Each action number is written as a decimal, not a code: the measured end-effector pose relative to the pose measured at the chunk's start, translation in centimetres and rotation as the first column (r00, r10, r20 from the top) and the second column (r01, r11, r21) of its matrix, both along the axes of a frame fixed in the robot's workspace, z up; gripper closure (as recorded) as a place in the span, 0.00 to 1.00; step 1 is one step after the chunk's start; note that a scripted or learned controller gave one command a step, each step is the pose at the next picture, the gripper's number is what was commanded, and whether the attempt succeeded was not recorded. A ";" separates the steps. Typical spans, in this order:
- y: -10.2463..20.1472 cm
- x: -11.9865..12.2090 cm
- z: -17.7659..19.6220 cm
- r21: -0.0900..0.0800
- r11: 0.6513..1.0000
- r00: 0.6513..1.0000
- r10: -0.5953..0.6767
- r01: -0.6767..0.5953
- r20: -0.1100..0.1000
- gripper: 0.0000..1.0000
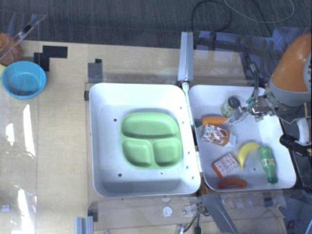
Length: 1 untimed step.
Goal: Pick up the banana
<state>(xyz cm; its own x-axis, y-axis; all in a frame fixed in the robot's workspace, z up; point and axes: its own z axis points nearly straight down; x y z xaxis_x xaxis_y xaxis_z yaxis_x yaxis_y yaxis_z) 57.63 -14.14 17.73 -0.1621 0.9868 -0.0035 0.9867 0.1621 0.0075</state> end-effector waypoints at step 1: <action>0.2 -3.1 -4.7 0.000 0.986 0.986 0.165 -0.165 -0.002 0.00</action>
<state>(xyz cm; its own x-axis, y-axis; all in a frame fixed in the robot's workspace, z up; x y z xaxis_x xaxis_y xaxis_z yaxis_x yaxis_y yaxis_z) 54.57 -13.98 13.03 -0.3225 0.9466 -0.0028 0.9465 0.3225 0.0053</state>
